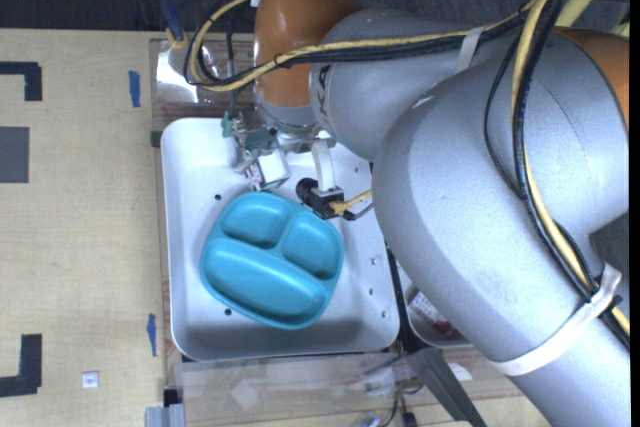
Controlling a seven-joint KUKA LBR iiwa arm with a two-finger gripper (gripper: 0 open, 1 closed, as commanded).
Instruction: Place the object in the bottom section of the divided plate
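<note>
A blue divided plate (272, 258) lies in the left white bin (182, 245). It has two small sections on its far side and one large section (255, 282) on its near side. No section of the plate has anything in it. My gripper (258, 163) hangs just beyond the plate's far rim, over the bin's far floor, under the orange band of the wrist. Its tip is small and cluttered in the view, and I cannot make out any object in it.
The grey arm covers the whole right side, including most of the right bin; a small pale and red patch (432, 311) shows beneath it. A wooden bench top (80, 215) with black and blue tape marks lies to the left.
</note>
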